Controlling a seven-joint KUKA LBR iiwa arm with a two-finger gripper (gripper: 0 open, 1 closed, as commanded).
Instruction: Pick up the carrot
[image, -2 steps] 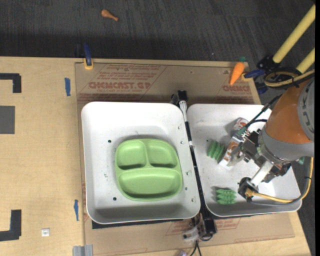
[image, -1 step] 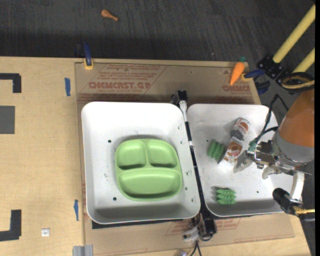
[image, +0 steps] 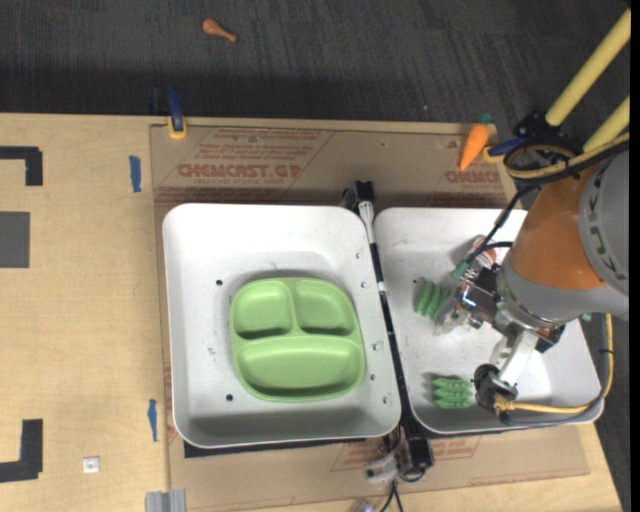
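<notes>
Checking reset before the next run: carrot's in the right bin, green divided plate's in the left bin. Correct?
One thing is off. The carrot is not in the right bin; the camera view shows it outside, on the brown board beyond that bin's far edge. The green divided plate is in the left bin, as stated.

carrot (image: 474, 147) on open board (image: 300, 160) beside cables (image: 532, 152)

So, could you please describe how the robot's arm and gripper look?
The arm is thick and rounded, grey with a broad orange band above the wrist. The gripper is a small cluster of dark and silvery parts with thin coloured wires; a thin black cable loops up beside it.
</notes>
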